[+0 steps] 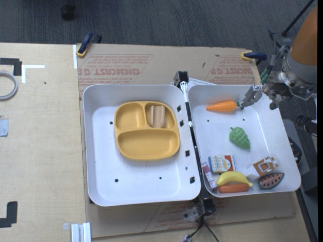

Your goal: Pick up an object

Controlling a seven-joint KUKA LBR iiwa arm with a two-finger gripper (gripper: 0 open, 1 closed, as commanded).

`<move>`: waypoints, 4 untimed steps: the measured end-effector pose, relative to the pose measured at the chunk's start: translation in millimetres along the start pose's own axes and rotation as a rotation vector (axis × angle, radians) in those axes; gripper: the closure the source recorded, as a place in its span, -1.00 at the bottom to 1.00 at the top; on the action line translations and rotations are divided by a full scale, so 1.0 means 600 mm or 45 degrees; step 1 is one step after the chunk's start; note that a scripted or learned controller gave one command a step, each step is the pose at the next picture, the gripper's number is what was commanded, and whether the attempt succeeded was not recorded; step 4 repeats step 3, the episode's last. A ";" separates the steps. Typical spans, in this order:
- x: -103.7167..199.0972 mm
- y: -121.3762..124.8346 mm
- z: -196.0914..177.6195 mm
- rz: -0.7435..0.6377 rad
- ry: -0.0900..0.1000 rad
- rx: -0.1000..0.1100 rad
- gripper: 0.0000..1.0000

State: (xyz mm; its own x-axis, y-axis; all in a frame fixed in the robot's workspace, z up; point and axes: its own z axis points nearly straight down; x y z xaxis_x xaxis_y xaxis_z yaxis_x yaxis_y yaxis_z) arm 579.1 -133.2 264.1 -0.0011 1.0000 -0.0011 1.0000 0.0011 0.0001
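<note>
The grey arm with its orange band [307, 44] enters from the right — wrist angled down and leftward. The two-finger metal gripper [248, 99] points left, tips low.

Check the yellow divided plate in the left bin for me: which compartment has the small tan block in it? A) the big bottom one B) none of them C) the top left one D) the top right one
D: the tan block stands in the top right compartment of the yellow plate, while the plate's other two compartments hold nothing.
</note>
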 end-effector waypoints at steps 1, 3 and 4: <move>-0.007 -0.055 0.287 -0.138 0.002 0.001 -1.00; 0.124 -0.077 0.032 0.014 0.000 -0.001 1.00; 0.124 -0.077 0.032 0.014 0.000 -0.001 1.00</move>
